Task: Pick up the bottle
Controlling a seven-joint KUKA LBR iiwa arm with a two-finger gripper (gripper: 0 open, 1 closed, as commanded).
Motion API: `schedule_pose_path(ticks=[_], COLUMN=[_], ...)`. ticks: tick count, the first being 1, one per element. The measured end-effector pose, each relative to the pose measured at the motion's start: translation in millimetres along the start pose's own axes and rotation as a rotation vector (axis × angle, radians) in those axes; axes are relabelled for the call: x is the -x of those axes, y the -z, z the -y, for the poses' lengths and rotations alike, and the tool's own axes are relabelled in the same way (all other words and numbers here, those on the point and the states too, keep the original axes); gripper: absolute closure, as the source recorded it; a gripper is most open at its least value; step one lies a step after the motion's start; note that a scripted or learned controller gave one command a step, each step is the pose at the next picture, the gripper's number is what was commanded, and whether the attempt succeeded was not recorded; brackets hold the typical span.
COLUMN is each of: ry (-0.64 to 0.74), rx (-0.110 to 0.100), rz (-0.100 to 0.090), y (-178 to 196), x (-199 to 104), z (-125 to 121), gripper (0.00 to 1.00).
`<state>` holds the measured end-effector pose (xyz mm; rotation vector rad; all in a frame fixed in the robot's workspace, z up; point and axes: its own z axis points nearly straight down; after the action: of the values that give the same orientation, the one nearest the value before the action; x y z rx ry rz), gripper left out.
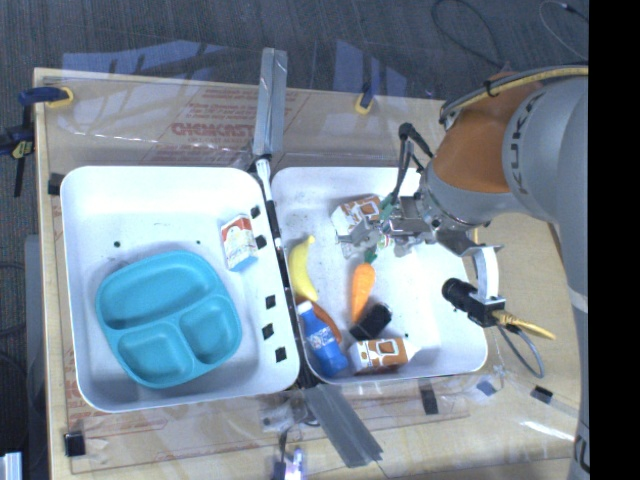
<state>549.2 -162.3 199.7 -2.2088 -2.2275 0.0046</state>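
Bench holds 2 white bins (75, 268). Bottle (322, 337) lies in right bin's lower-left corner, wedged between banana (301, 268), carrot (361, 289) and carton (378, 352). Gripper (372, 236) hovers above carrot, grip unclear.

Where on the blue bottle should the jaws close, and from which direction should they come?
Probably from above, across the blue bottle's body. It lies flat by the right bin's left wall, between the banana and a small carton, so side approaches look crowded.
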Motion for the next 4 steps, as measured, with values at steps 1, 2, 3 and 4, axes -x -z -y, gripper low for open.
schedule_pose_path(ticks=[1,2,3,4], ry=[0.266,0.277,0.273,0.136], rx=[0.000,0.028,0.043,0.003], rz=[0.000,0.016,0.031,0.001], y=[-9.3,-63.8,-91.6,-57.2], x=[-84.8,-56.3,-36.4,5.8], z=[36.7,61.3,61.8,55.5], gripper=[0.00,0.00,0.00,0.00])
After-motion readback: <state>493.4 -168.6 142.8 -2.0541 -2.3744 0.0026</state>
